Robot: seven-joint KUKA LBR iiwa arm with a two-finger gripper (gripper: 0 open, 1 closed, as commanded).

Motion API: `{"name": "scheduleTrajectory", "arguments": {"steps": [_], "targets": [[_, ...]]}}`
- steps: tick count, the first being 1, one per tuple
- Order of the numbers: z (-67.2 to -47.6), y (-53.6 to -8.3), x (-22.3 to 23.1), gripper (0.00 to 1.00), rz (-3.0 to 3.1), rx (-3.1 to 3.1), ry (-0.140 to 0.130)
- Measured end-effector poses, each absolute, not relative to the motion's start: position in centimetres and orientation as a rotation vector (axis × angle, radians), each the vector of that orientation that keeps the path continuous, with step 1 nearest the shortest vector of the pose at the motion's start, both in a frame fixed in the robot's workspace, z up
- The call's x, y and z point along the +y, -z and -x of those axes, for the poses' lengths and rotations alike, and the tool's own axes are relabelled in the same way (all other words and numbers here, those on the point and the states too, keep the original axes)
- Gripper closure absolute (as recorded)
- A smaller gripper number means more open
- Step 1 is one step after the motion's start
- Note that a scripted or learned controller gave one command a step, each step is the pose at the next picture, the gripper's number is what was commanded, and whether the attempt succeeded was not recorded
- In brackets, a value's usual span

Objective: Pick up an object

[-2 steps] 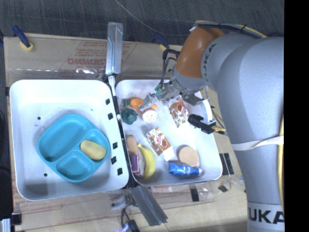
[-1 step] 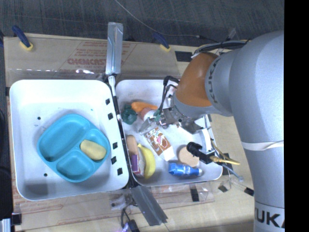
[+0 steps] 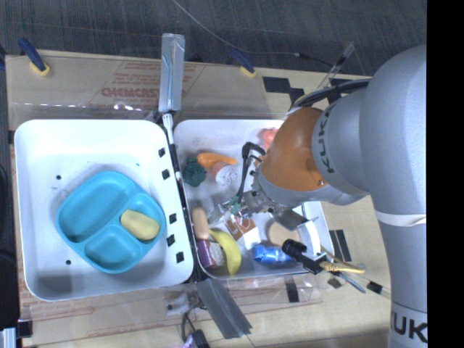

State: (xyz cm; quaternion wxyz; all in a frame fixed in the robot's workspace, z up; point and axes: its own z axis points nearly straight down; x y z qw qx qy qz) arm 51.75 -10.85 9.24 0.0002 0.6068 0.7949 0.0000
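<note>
the grey two-finger gripper [image 3: 243, 200] is being held low over the right white bin [image 3: 217, 127], centre frame, above a yellow banana [image 3: 228, 251]; jaw state cannot be told.

grey arm [image 3: 391, 122] reaches in from right; orange band above wrist; gripper [image 3: 243, 203] low, pointing down-left; wrist bent over.
</note>
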Motion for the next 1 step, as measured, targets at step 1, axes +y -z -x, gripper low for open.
{"name": "scheduleTrajectory", "arguments": {"steps": [1], "targets": [[-51.87,-10.27,-10.92,1.0,-1.9,2.499,-0.001]]}}
